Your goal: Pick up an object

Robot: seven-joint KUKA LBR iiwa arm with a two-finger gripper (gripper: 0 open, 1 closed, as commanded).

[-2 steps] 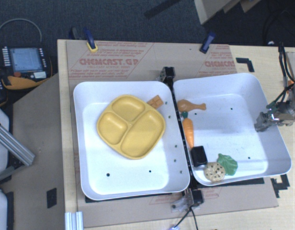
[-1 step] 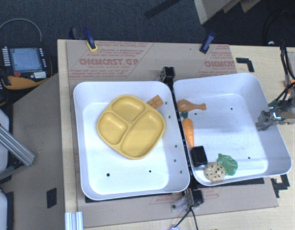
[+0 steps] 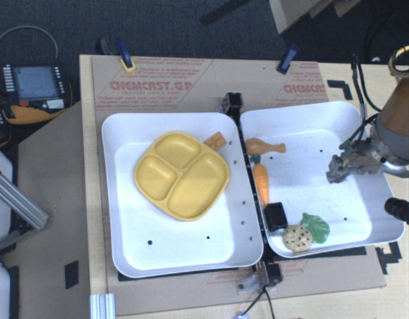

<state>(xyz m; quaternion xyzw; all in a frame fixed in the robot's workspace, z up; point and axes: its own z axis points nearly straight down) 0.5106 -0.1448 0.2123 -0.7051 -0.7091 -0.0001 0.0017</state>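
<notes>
My gripper [image 3: 336, 171] hangs over the right part of the right bin [image 3: 324, 121], above bare white floor and apart from every object. Along that bin's left wall lie a tan toy drumstick [image 3: 264, 147], an orange carrot [image 3: 261, 183] and a black block [image 3: 276, 216]. At the front sit a speckled cookie [image 3: 297, 238] and a green leafy piece [image 3: 317, 226], touching each other. None of these is near the gripper.
The left bin [image 3: 118, 198] holds a yellow divided plate [image 3: 182, 175] with a small brown piece [image 3: 215, 140] at its far edge. A black divider clamp [image 3: 232, 102] sits between the bins. Cables [image 3: 361, 92] hang at the right.
</notes>
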